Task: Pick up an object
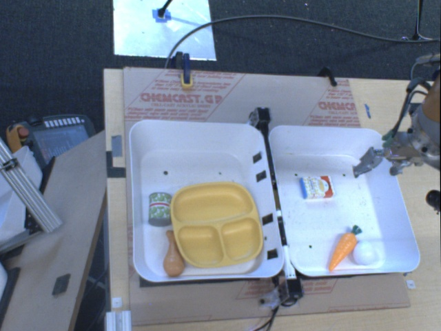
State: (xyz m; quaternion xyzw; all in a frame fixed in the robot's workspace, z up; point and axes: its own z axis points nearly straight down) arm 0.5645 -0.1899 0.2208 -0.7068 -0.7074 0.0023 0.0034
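Hovering: pincer by right bin's rim | carton apart, leftward

The arm is cut off by the right edge, so most of it lies out of frame. The yellow divided plate hides part of the small green can and the top of the wooden piece.

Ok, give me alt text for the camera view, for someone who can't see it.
The robot's hand hovers at the right bin's upper right edge, holding nothing, with a small carton, a toy carrot and a white ball in that bin. The left bin holds a yellow divided tray, a small can and a wooden piece.
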